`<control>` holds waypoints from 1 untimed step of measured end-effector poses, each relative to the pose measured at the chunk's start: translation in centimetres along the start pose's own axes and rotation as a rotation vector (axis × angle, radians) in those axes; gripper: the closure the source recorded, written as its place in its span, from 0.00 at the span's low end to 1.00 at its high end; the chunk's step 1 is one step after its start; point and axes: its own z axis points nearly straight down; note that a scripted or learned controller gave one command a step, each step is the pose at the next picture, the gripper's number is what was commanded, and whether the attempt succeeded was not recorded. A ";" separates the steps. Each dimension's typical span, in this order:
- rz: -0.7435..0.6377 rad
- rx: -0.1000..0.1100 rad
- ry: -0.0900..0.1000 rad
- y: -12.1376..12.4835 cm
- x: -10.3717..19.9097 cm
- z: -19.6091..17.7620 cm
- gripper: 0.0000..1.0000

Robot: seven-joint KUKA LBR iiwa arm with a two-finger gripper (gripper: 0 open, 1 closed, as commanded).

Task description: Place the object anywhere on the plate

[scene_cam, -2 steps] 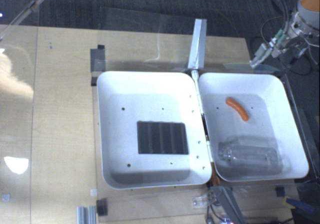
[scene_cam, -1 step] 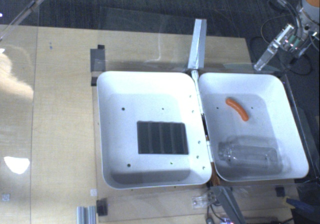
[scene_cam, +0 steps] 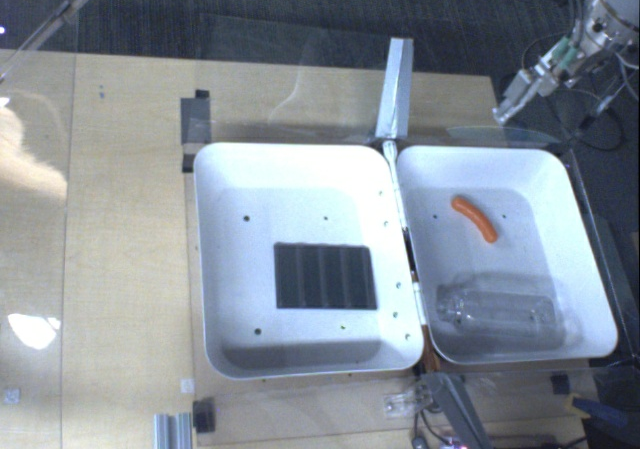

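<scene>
One orange sausage-like object (scene_cam: 474, 218) lies in the right bin (scene_cam: 575, 237) — long axis slanting from upper left to lower right — below and left of our gripper (scene_cam: 515, 97), whose fingers' spacing we cannot tell, with the dark ridged plate (scene_cam: 325, 277) waiting in the left bin (scene_cam: 230, 237).

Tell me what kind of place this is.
Probably a robotics lab test bench: two white bins side by side on a wooden bench, a robot gripper reaching in, and loose cables at the edges.
</scene>
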 end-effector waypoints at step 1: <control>-0.092 0.005 0.003 0.4 -4.2 6.0 0.00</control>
